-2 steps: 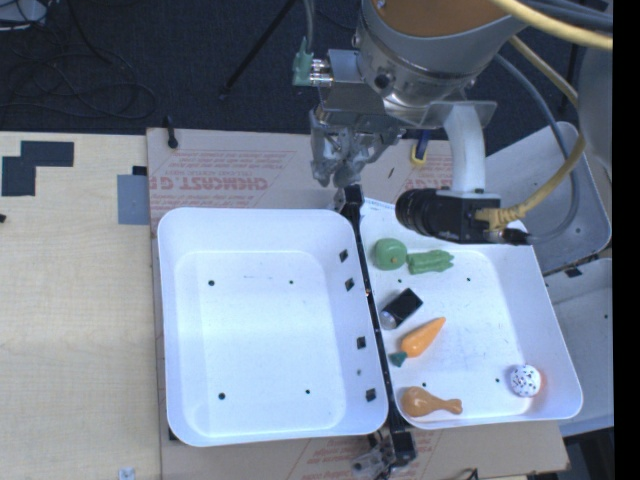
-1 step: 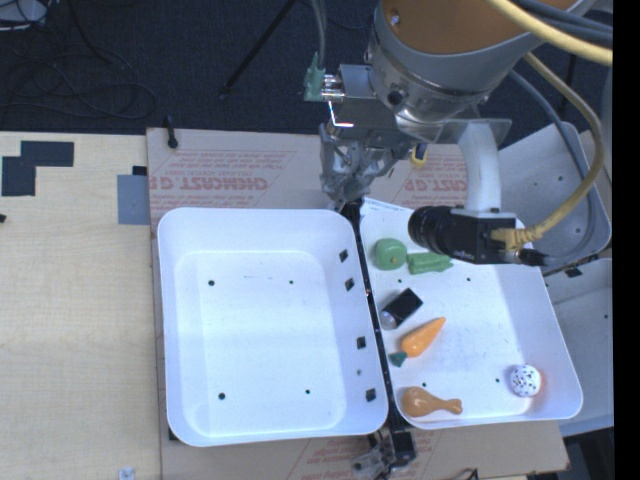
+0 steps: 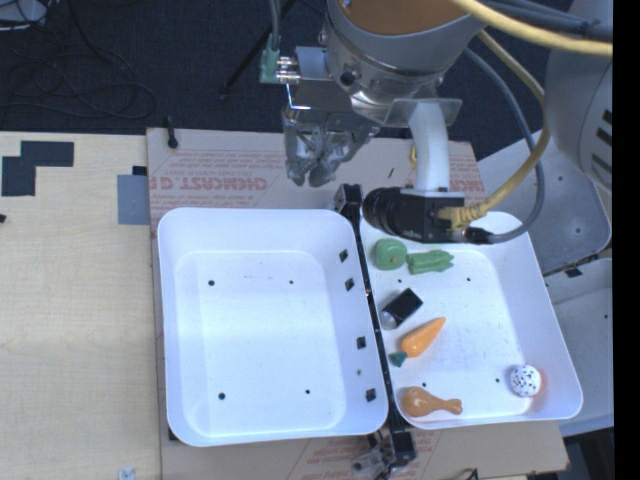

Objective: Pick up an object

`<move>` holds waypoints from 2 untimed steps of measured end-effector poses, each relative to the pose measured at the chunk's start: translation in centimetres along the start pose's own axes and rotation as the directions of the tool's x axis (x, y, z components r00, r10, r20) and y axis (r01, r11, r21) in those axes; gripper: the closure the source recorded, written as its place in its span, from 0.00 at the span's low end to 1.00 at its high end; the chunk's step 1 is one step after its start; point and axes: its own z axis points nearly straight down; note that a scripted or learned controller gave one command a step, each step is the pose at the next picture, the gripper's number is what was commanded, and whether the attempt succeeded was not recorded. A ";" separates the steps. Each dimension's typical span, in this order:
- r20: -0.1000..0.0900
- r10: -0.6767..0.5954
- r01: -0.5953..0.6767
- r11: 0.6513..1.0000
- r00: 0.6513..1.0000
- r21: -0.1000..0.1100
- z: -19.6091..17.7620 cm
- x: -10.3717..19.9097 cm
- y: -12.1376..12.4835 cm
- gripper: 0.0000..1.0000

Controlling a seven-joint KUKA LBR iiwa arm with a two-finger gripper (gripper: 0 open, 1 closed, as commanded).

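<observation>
We see the arm coming in from the upper right, its broad grey wrist and orange band high in the picture and pointing down toward the far side of the worktop. The gripper hangs below the wrist over the printed cardboard sheet, just beyond the far rim of the left bin and near the corner where the two bins meet. It looks blurred, and we cannot tell whether it is open or closed; we see nothing held in it.

All the things we could pick lie in the right bin, well apart from the gripper. At the far end, a round green piece sits touching or just beside a longer green toy. Nearer, a small black block lies close to the wall dividing the bins, with an orange carrot just beside it, lying at a slant. A tan gourd-shaped toy rests along the near rim, and a white speckled ball sits in the near right corner.
</observation>
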 end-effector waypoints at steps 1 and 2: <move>0.001 0.000 0.000 1.000 1.000 0.003 -1.0 -0.1 0.0 1.00; 0.003 -0.003 0.003 1.000 1.000 0.008 -1.9 0.0 0.0 1.00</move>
